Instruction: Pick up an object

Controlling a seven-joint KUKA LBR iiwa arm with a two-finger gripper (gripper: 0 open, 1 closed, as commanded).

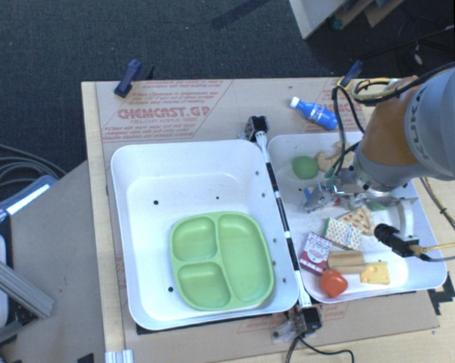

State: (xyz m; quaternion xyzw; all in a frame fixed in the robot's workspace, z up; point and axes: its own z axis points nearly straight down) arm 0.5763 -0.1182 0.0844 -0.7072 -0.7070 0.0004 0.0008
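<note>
Two bins: green ball [304,167] and cracker [344,230] lie in the right bin [436,278].
Arm [395,139]: enters from 3 o'clock, bent down over it.
Gripper [318,195]: 5 o'clock of the ball; I can't tell if it's open or closed.

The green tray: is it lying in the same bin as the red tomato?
No, the green tray lies in the left bin, while the red tomato sits in the right bin among other small items.

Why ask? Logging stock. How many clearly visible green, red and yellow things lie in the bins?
Green: 2, tray, ball
Red: 2, tomato, partly white packet
Yellow: 1, cheese
Total: 5; a greenish bit under the arm is unclear.
</note>
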